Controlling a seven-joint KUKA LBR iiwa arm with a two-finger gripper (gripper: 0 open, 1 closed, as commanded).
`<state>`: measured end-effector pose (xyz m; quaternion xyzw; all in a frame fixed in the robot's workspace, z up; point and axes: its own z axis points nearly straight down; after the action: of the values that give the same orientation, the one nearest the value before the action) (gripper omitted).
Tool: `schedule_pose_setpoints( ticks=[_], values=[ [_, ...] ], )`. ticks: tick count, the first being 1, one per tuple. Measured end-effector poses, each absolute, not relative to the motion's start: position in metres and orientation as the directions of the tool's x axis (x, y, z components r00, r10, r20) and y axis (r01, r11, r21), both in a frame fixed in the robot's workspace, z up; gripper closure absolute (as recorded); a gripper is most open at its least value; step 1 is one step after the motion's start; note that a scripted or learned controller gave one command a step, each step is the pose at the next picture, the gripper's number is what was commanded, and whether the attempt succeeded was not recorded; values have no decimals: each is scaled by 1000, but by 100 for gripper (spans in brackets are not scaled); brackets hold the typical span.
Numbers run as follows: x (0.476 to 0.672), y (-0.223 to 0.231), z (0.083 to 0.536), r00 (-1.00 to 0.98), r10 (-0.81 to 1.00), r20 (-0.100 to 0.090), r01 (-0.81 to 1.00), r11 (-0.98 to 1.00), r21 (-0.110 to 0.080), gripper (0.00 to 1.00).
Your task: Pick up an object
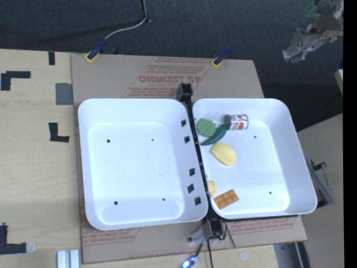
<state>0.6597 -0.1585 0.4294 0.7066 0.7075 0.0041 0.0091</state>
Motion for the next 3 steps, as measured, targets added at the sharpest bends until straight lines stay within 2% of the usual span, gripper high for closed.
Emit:
schedule_pose_setpoints(
  ticks=[1,2,3],
  values=[
    [638,-228,451,5,1000,-4,1000,-5,2,100],
    [591,-170,336,-3,1000,5,1000,3,-15,100],
    [609,-190,498,-2,1000,-7,1000,2,18,100]
  ],
)
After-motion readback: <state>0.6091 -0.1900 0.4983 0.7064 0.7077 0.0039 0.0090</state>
